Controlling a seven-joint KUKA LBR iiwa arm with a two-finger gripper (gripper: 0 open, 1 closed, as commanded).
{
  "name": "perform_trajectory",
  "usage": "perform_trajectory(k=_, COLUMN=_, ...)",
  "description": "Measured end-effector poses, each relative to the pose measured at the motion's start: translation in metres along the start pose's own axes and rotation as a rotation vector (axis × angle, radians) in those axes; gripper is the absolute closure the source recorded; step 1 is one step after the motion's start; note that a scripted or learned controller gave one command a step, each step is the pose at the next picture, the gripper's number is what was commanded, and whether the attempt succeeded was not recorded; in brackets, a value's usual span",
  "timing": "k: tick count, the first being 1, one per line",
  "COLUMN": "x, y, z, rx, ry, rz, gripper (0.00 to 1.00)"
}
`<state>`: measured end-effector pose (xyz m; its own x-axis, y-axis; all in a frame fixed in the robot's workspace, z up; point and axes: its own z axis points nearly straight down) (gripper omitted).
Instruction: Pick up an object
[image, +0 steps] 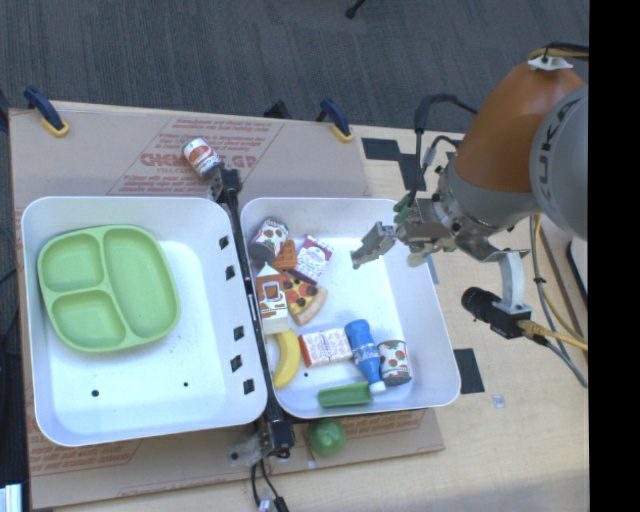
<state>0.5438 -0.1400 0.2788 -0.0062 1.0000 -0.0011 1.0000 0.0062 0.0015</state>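
End effector (372, 247), fingers apart and empty, hovers above right bin (425, 310); nearest target, small carton (314, 258), lies just left.

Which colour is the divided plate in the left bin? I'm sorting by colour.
Light green, plain; the plate is clearest in the camera view.

The grey arm (520, 120) is extended in from the right with its orange band uppermost, and the gripper (372, 247) is held pointing leftward.
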Motion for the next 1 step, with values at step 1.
perform_trajectory(k=1, x=-0.0359, y=0.0203, z=0.1692, rx=0.009, ry=0.003, rz=0.001, gripper=0.00)
